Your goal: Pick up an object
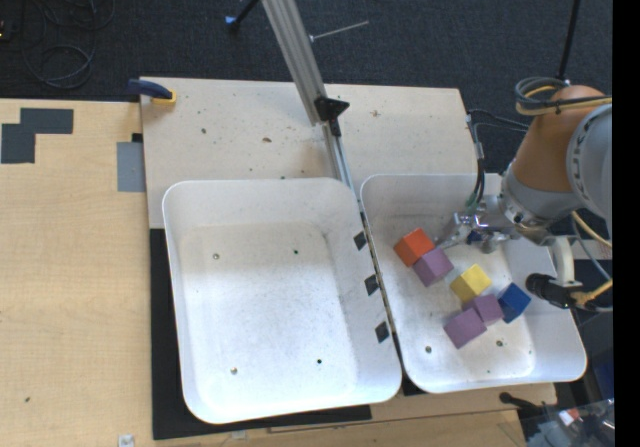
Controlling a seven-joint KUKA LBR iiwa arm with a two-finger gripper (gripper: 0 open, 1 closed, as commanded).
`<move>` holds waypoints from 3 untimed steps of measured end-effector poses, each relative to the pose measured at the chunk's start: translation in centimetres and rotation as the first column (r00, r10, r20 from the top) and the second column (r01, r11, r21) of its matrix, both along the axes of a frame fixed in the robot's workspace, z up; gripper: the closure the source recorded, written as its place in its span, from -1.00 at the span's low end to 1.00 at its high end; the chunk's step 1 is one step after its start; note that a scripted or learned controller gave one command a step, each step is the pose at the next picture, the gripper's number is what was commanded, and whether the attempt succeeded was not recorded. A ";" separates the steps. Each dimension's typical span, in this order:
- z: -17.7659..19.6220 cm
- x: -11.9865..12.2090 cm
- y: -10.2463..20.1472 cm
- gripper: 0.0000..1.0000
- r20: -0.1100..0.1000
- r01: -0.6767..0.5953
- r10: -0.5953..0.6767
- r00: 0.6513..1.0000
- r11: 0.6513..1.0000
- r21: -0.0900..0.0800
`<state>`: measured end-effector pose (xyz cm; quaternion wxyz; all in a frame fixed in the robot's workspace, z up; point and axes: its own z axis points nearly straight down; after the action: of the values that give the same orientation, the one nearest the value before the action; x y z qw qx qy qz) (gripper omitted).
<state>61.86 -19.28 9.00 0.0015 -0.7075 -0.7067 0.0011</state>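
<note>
Several blocks lie in the right bin (pixel 420 200). An orange block (pixel 412 246) touches a light purple block (pixel 433 266). Below them lie a yellow block (pixel 470 283), a small purple block (pixel 489 308), a larger purple block (pixel 464 327) and a blue block (pixel 514 302). My gripper (pixel 474 228) hangs over the right bin's upper right part, just right of the orange block and above the yellow one. Nothing shows between its fingers.
The left bin (pixel 190 225) lies beside the right one, with black clips (pixel 372 284) along the shared wall. A slanted aluminium bar (pixel 297 45) rises behind the bins. The arm (pixel 555 160) enters from the right. A blue-and-yellow clamp (pixel 152 91) sits at the board's back left.
</note>
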 end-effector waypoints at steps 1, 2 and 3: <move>1.2 0.0 -0.1 1.00 0.001 0.001 -0.001 1.000 1.000 -0.001; 7.5 0.0 0.1 1.00 0.008 -0.003 0.003 1.000 1.000 -0.002; 13.6 -0.1 -0.7 1.00 0.009 -0.001 0.001 1.000 1.000 -0.003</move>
<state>61.77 -19.97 22.60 -0.0026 -0.7071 -0.7071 -0.0010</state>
